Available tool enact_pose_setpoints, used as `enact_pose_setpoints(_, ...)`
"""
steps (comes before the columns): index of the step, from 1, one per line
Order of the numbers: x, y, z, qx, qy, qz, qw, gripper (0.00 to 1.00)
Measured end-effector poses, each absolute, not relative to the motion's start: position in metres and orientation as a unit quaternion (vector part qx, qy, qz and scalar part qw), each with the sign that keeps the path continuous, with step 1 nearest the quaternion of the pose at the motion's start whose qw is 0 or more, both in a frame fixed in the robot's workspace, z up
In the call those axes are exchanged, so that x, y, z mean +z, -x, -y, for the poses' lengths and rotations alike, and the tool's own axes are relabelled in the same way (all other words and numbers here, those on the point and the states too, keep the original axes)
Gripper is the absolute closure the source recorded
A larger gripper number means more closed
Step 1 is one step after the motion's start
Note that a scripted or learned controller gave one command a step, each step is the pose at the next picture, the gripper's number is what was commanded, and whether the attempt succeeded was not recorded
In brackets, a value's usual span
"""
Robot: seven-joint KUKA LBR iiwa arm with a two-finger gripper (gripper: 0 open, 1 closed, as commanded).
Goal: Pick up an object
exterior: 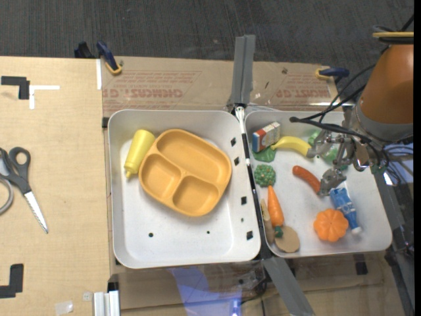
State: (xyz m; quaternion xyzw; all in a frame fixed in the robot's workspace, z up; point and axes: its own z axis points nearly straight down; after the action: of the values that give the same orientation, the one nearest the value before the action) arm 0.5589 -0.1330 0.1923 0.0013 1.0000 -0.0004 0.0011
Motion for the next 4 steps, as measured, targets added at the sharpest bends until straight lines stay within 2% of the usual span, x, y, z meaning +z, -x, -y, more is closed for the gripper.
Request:
enact_pose_setpoints(1, 0.093, -0.579, 0.139, -0.0004, 0.031, -1.000, 0.002, 0.00)
enact_pose_setpoints(2, 0.094, -0.594, 0.140, -0.0011, 0.111, -0.994, 0.004, 0.00)
enact_pose_setpoints(4, 0.095, -0.602, 0.121, -0.0011, 0.142, -0.990, 0.004, 0.00)
